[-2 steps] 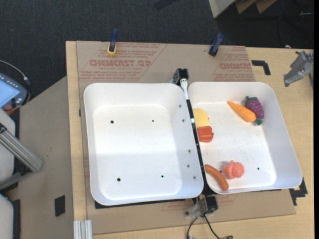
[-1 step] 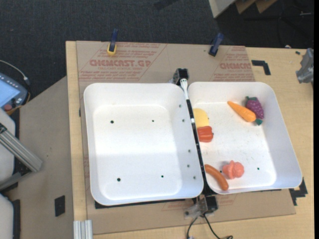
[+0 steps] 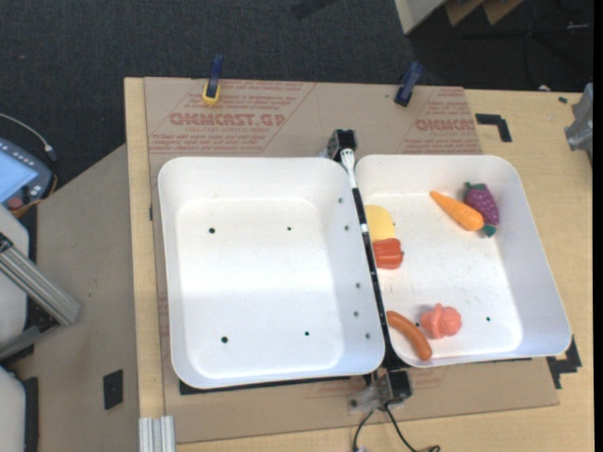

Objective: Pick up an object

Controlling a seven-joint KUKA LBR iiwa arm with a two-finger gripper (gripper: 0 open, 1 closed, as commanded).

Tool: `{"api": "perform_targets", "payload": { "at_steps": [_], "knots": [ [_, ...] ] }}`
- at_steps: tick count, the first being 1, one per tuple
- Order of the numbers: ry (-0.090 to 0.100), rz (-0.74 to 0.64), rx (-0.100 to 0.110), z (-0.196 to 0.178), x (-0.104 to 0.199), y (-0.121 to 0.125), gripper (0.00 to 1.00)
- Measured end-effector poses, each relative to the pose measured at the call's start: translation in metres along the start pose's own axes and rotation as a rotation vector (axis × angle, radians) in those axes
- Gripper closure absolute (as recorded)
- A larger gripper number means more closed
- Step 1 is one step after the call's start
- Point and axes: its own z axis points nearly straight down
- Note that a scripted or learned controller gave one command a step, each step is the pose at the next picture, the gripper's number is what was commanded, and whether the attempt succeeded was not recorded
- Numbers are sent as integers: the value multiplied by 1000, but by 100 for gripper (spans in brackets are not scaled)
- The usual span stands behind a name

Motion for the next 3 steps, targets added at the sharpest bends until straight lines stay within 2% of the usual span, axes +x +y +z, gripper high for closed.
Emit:
{"api": "perform_targets", "payload": {
  "at_steps": [1,2,3],
  "knots": [
    [0,0,1,1,0,0,0],
    [-2,0,-4,-11,0,1,100],
    [-3,-1,-9,-21,0,2,100]
  ]
}}
